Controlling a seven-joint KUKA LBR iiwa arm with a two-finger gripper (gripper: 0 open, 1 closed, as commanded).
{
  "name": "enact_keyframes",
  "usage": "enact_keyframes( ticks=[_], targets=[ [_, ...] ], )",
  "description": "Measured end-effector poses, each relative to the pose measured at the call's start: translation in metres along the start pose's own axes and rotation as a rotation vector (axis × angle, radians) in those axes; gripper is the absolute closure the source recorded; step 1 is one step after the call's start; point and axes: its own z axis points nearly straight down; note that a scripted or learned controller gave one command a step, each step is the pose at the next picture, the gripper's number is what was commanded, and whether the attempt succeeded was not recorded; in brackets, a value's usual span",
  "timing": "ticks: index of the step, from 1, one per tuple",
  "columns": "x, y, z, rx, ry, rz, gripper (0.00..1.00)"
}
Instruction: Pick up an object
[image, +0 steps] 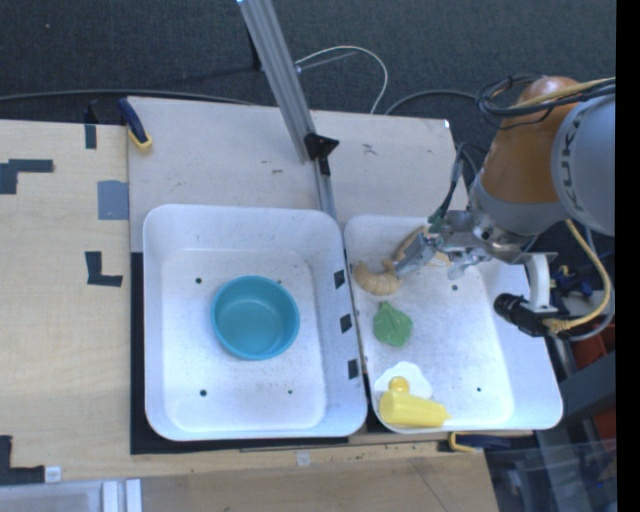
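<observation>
Tan, croissant-shaped pastry toy (377, 280) sits at the top-left of the right white bin (520, 400), with the gripper (408, 258) right over it. Can't tell what the jaws are doing. Probably light and squishy, so pinch across the fat middle.

Tan croissant-like piece (376, 279) top-left in right bin (520, 400), green lump (392, 325) below, yellow piece (410, 408) at front.

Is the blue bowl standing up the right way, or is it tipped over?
Right way up. The blue bowl sits flat in the left bin with its round opening facing up, so you can see inside.
</observation>
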Motion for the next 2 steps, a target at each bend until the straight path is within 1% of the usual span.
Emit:
enact_keyframes(
  ticks=[1,2],
  targets=[
    [0.000,0.000,0.000,-0.001,0.000,0.000,0.00],
    [0.000,-0.004,0.044,0.004,-0.001,0.001,0.00]
  ],
)
